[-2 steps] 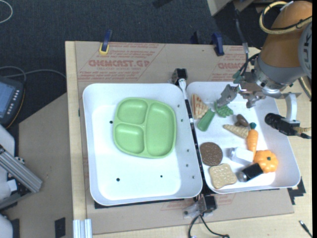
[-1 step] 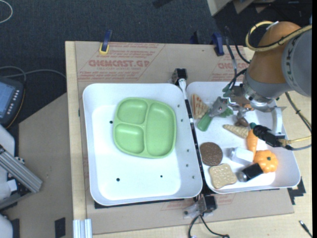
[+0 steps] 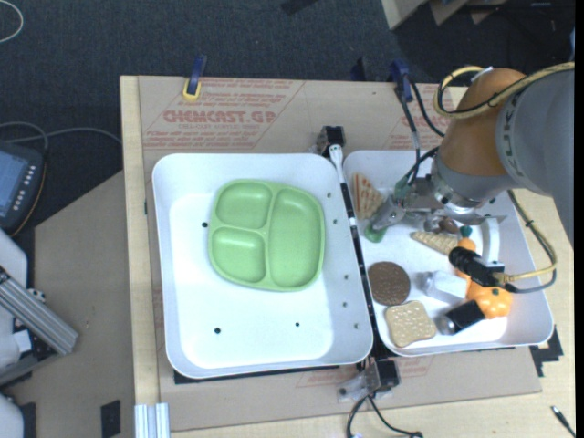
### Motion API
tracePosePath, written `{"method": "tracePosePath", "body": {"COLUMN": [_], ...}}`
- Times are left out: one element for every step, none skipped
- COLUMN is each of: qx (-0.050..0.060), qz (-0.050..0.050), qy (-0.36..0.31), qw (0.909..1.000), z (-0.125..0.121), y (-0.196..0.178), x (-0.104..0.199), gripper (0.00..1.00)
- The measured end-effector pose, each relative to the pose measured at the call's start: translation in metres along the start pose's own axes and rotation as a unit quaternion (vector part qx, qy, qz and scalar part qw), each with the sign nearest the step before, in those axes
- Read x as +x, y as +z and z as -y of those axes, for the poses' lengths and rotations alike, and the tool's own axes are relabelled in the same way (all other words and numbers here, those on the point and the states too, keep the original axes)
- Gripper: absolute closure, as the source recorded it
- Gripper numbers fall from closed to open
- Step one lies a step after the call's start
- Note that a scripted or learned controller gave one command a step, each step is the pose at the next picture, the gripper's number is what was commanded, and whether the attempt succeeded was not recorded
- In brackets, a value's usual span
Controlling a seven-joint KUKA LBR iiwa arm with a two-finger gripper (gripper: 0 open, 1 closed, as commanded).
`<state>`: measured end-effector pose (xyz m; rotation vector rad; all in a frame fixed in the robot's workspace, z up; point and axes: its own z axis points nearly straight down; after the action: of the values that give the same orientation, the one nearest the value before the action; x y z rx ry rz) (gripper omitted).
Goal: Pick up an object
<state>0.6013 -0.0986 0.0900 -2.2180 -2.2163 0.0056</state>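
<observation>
Gripper low in right bin; finger state cannot be told. Small green object touching its tip. Round brown cookie just beneath, flat, textured.

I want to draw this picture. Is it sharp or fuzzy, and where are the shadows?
Camera view: mostly sharp, the green plate crisp with soft shine on its compartments; the arm at the right looks a little blurred; a soft shadow runs along the left bin's near wall; the right bin is evenly lit.
</observation>
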Motion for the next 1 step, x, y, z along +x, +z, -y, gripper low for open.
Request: {"method": "tracePosePath", "body": {"qx": [-0.004], "qz": [0.001], "qy": [0.000], "qw": [1.0000], "z": [-0.0018], "y": [-0.0144], "x": [-0.0006], "gripper": [1.00]}}
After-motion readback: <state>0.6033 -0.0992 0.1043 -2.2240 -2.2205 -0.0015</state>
